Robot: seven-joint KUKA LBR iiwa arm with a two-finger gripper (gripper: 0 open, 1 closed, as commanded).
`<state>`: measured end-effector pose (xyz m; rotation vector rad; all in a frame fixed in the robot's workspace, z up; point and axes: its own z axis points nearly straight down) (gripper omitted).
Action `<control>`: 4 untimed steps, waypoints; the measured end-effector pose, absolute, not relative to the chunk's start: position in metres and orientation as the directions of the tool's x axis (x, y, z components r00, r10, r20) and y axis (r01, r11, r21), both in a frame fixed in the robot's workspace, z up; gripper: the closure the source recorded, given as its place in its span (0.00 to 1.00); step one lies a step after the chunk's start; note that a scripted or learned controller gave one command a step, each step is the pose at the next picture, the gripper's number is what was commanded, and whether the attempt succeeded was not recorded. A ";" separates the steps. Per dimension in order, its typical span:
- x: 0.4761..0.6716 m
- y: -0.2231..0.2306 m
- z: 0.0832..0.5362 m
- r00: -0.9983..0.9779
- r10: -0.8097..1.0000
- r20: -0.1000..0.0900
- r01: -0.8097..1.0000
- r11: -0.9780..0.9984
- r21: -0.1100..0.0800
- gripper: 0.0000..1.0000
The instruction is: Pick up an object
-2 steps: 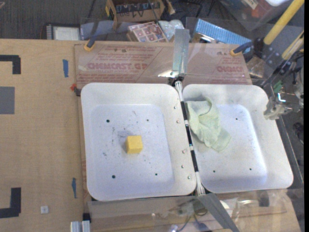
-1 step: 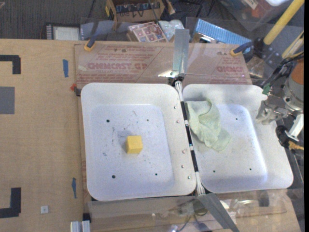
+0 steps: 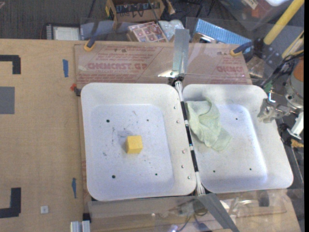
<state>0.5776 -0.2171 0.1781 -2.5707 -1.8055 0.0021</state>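
A small yellow cube point(image 3: 134, 144) lies near the middle of the left white bin point(image 3: 96, 105). A crumpled pale green cloth point(image 3: 207, 125) rests in the right white bin point(image 3: 251, 173), against its left wall. My gripper point(image 3: 268, 111) hangs over the right bin's far right rim, well apart from both the cloth and the cube. Nothing shows between it and the bin floor. The arm's grey wrist and orange band point(image 3: 299, 71) reach in from the right edge.
A metal divider strip point(image 3: 181, 57) stands behind the seam between the bins. Clutter of boxes and cables point(image 3: 145, 13) lies beyond the bench's back edge. Bare wooden bench point(image 3: 38, 129) stretches to the left.
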 end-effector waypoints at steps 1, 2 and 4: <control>0.565 -0.215 0.177 0.534 0.846 0.000 0.846 -0.534 -0.003 1.00; 0.604 -0.215 0.159 0.757 0.653 -0.001 0.653 -0.757 0.000 1.00; 0.630 -0.218 0.118 0.795 0.606 0.000 0.606 -0.795 0.001 1.00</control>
